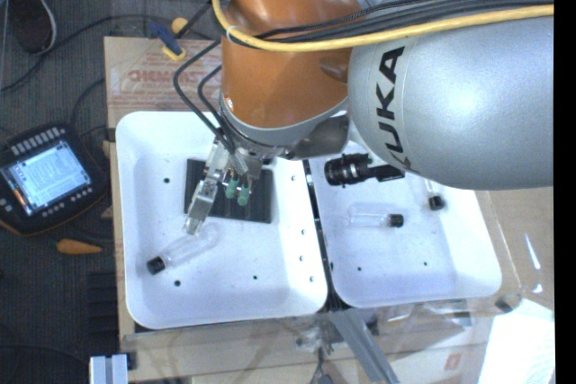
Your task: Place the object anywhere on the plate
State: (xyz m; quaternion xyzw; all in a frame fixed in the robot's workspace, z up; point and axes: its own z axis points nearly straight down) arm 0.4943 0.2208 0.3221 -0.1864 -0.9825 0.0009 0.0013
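A clear plastic vial [184,249] with a black cap lies on its side on the floor of the left bin [261,283], toward the front left. A flat black square plate [259,198] lies further back in the same bin, partly covered by the arm. My gripper [200,209] reaches down over the plate's left edge, its tip just above and behind the vial's open end. I see nothing held in it.
In the right bin [450,270] lie a second clear vial [367,216] with a black cap and a small black piece [436,202]. The arm's large orange and grey body hides the back of both bins. A handheld control pendant [45,178] lies left of the bench.
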